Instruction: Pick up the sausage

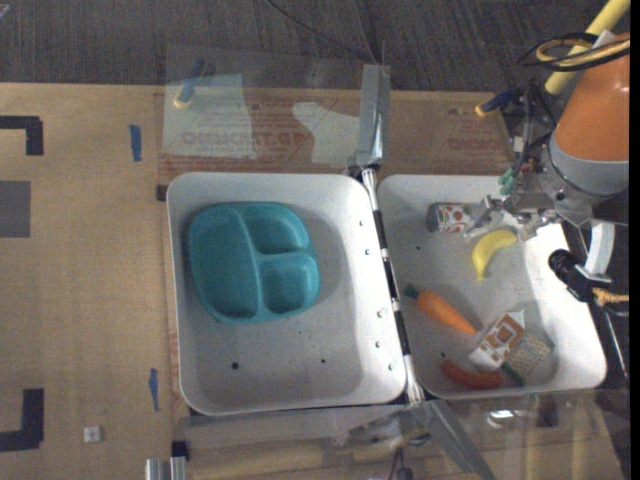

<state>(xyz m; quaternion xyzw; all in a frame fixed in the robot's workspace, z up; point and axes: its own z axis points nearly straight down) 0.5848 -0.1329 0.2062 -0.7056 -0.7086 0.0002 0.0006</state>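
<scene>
The sausage (470, 375) is a short red-brown link lying near the front edge of the right bin (580, 368). Its right end is tucked under a small white and orange carton (499, 337). My gripper (515, 214) hangs over the back of the same bin, just above the yellow banana (490, 251) and well behind the sausage. Nothing shows between its tips.
An orange carrot (444, 312) lies diagonally in the right bin between the banana and the sausage. A small can (449, 218) lies on its side at the back left of that bin. The left bin (280, 368) holds a teal divided plate (254, 260).
</scene>
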